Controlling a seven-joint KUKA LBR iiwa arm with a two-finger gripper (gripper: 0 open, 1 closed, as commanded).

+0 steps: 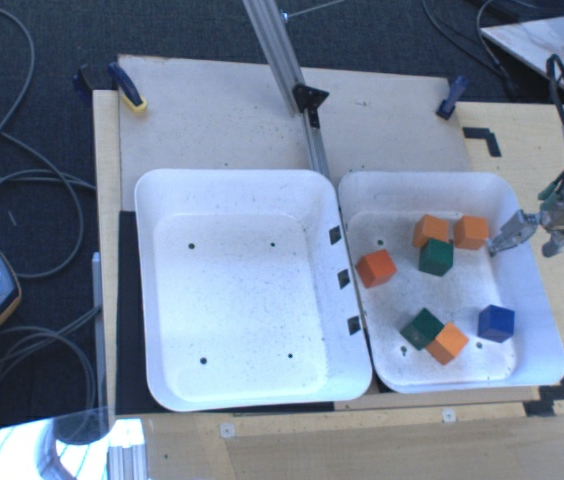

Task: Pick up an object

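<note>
Orange block (448, 343) sitting lowest in right bin (532, 353), touching green block (422, 327); blue block (496, 322) nearby. Gripper (528, 230) hovering at bin's right rim, fingers seemingly apart, holding nothing. Left bin (162, 368) lying alongside.

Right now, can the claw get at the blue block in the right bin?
Probably yes: the blue block sits apart from the others near the bin's right wall, with the claw just above that side.

Metal pole (280, 53), blue clamps (126, 86), cables (7, 138) nr bench.
</note>
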